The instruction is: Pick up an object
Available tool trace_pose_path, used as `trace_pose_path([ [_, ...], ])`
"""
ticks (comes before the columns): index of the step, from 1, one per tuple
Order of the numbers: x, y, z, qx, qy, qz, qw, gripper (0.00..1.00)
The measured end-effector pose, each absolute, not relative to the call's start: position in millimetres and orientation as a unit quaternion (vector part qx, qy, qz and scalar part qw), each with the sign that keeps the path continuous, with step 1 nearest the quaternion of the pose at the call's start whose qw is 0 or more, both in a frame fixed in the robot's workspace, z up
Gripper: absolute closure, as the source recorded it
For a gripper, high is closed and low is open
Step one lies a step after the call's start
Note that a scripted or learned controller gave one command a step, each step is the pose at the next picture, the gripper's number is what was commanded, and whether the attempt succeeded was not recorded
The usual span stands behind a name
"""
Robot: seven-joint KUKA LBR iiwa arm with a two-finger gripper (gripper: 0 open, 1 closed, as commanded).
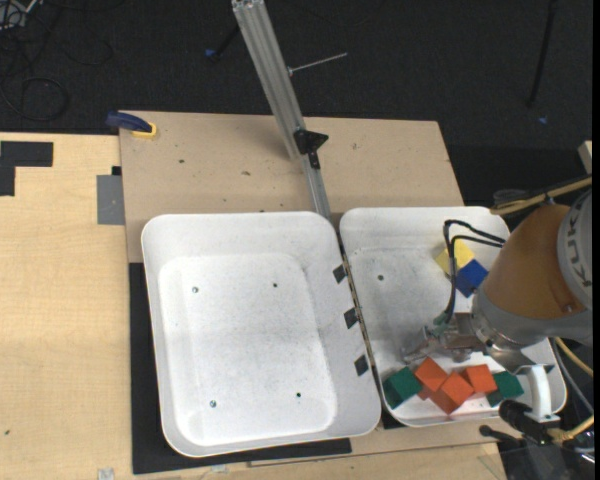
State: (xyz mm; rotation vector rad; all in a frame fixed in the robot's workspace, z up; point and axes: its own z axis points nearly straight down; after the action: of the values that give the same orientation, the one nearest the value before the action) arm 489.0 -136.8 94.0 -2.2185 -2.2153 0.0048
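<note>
Blocks heaped in the right bin's (400,233) near corner — orange ones (450,383) in the middle, a dark green block (402,385) on their left toward the divider, another green block (507,385) on their right. Farther along the right edge, a blue block (470,275) with a yellow block (452,256) just behind, partly hidden by the arm (535,268). Gripper (442,346) low over the near heap, just behind the orange pieces — grip impossible to judge. Left bin (242,230) white, speckled, side by side with the right.
</note>
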Motion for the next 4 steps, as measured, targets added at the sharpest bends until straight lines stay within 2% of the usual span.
trace_pose_path([
  [1,489.6,-139,106,-0.710,-0.704,0.0008,0.002,1.00],
  [4,498.0,-145,252,-0.707,-0.708,-0.0006,-0.001,1.00],
])
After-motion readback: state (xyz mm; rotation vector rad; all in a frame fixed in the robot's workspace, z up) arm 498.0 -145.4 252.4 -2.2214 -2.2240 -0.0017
